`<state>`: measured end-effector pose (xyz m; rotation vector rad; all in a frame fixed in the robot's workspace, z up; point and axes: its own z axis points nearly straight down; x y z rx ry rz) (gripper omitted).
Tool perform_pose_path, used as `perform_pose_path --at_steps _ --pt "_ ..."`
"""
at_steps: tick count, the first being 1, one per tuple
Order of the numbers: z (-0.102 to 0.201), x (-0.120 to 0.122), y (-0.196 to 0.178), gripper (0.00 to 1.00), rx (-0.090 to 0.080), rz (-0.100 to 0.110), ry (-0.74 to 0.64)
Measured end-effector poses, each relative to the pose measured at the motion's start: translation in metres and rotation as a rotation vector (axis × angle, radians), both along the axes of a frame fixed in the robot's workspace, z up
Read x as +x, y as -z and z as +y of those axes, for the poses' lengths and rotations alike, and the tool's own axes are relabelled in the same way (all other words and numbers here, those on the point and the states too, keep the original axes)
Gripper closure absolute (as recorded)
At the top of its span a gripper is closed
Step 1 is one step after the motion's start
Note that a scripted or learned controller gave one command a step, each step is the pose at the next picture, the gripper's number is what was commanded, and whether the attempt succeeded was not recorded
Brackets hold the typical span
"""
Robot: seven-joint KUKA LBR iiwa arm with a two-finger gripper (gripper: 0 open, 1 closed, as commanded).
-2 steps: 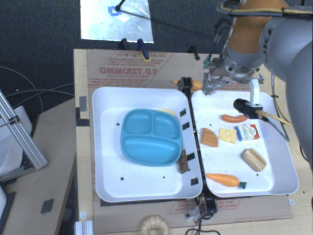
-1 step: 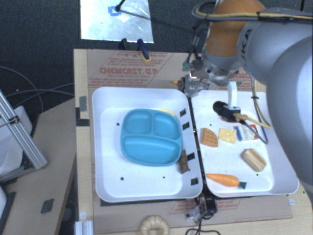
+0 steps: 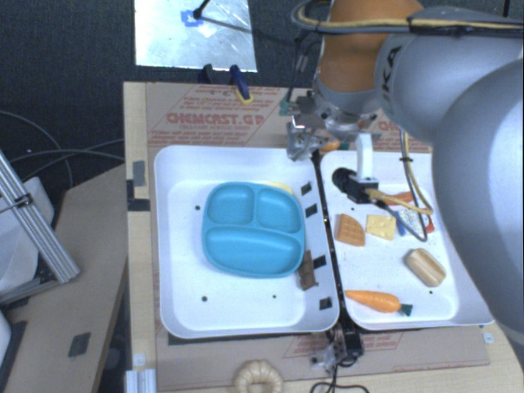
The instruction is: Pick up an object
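Note:
My gripper (image 3: 303, 144) hangs over the far end of the divider between the two white bins, above the back right corner of the left bin (image 3: 176, 219). The right bin (image 3: 442, 305) holds an orange waffle wedge (image 3: 350, 230), a yellow cheese piece (image 3: 380, 226), a tan bread roll (image 3: 425, 267) and a carrot (image 3: 375, 300) near the front. A small orange bit (image 3: 330, 146) shows just right of the gripper; what it is cannot be told. Nothing is seen held.
A blue divided plate (image 3: 252, 228) fills the middle of the left bin, with a small brown piece (image 3: 308, 273) at its front right and a yellow edge (image 3: 281, 187) peeking out behind it. The arm's large grey body covers the right side.

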<state>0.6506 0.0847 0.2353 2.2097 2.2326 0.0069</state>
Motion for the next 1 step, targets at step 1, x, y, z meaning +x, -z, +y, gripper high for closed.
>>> perform_pose_path --at_steps 1 --pt "-0.0050 0.0100 0.0028 1.00 -0.002 0.001 0.005"
